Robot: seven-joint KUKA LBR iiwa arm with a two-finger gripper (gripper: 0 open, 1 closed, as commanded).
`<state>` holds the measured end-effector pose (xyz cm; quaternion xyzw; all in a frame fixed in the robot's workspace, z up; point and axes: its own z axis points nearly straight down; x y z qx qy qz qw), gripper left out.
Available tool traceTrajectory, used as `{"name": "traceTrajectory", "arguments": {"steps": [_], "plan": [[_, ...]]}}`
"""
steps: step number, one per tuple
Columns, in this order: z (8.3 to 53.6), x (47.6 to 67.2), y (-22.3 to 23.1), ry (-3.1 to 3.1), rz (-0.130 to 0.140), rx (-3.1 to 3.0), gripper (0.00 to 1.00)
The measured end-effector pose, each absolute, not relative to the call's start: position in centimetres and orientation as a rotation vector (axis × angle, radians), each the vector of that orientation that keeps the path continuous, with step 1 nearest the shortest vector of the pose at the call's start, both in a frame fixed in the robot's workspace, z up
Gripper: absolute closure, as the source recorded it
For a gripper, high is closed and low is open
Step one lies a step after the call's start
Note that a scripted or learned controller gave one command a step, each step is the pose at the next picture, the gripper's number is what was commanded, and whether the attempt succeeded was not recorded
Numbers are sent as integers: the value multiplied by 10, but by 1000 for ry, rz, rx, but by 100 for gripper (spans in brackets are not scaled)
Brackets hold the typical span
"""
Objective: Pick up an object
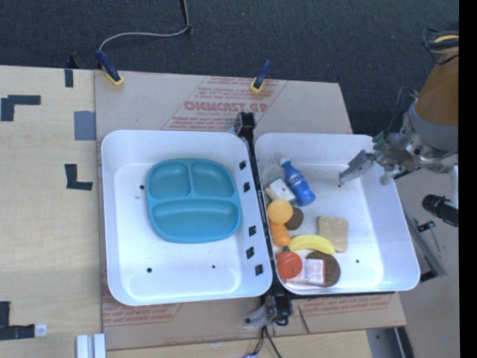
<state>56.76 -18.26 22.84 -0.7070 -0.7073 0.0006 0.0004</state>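
Left bin (123, 222): holds a blue divided plate (194, 200), lying flat near its middle.
Right bin (387, 222): holds a cluster of small items along its left side, next to the wall shared with the left bin.
Arm (436, 114): reaches in from the right, above the right bin's far right corner.
Gripper (367, 164): over the far right part of the right bin; its fingers stand spread, nothing between them, well apart from the items.
Blue bottle (297, 183): lies on its side at the far end of the cluster, long axis slanting, white cap toward far left, base toward near right.
Banana (311, 243): long axis runs left to right, near the bin's near side.
Tan block (332, 233): just right of the banana.
Orange ball (280, 212): between bottle and banana.
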Motion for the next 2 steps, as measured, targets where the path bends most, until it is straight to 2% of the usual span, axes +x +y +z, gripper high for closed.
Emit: {"name": "traceTrajectory", "arguments": {"steps": [1, 2], "plan": [[137, 589, -120, -2222, 1, -2219, 0], [105, 602, -111, -2221, 2, -2222, 0]]}}
